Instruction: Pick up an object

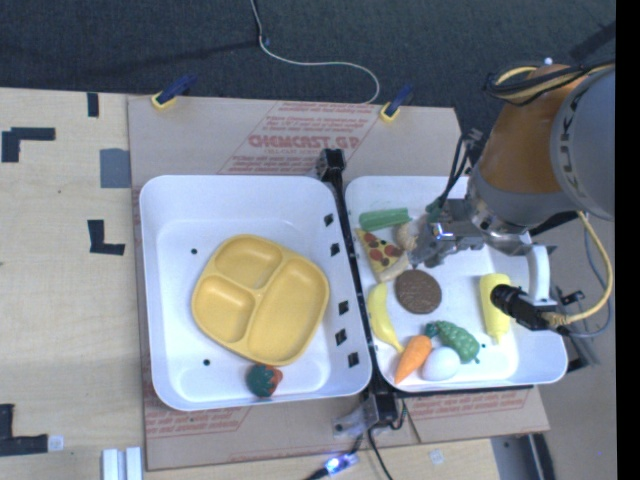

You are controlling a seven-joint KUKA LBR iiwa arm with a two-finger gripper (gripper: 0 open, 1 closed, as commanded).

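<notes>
From above, two white bins sit side by side on a brown cardboard sheet; the left bin (160, 268) holds a yellow plate (262, 298) with three parts; just below the plate, near the front wall, lies a small red and green ball (264, 379).

The right bin (540, 368) holds the toy food; a green block (385, 218) lies near the back, close to the wall between the bins; a pizza slice (379, 251) lies just under it; a brown round cookie (417, 291) sits in the middle; a yellow banana (382, 315) lies to the left of the cookie, along the middle wall; an orange carrot (412, 357) lies at the front, touching a white egg (440, 364); a bumpy green pickle (455, 337) rests just above the egg; another yellow piece (493, 306) lies on the right side of the bin.

The grey arm (540, 158) with its orange band reaches in from the right; the claw (432, 240) hangs over the back part of the right bin, just above the cookie and beside the pizza slice; nothing can be seen held in it; the claw is too dark and blurry to tell its state.

A white cable (300, 58) runs over the dark floor behind the bench.
</notes>
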